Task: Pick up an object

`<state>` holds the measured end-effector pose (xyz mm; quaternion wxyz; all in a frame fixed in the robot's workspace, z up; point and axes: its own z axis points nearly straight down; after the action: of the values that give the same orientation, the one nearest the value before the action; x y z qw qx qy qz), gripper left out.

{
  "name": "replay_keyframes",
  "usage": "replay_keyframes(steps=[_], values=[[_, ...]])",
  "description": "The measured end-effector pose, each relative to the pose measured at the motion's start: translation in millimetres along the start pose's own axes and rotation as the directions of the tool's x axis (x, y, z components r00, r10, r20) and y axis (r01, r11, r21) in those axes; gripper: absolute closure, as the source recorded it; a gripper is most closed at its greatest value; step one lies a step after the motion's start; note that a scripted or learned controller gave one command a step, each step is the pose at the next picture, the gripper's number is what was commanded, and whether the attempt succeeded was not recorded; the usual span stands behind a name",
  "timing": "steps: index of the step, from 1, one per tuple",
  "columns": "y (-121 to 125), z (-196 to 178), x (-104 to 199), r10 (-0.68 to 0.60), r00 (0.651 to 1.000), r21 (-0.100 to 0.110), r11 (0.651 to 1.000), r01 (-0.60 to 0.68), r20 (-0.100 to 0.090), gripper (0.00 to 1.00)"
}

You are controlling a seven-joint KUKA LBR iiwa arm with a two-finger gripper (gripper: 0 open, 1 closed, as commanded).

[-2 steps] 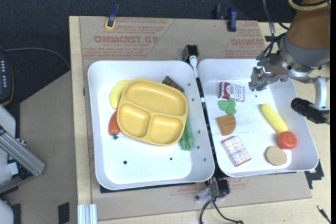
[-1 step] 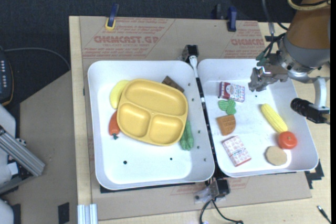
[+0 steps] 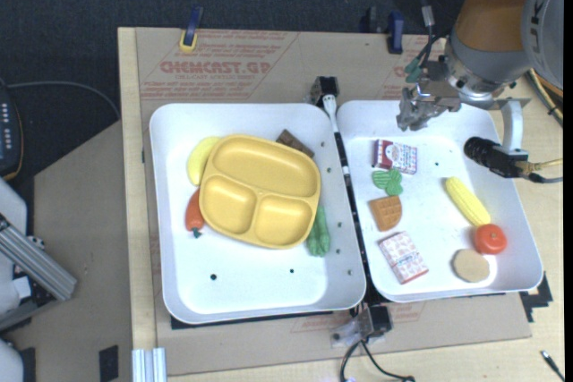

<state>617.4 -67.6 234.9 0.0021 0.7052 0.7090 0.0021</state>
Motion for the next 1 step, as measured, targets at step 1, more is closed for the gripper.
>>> replay_keyframes(steps=[1], values=[[11.6,11.1,16.4,0.003,1.000,0.003,1.000,-0.003,0.001,1.00]])
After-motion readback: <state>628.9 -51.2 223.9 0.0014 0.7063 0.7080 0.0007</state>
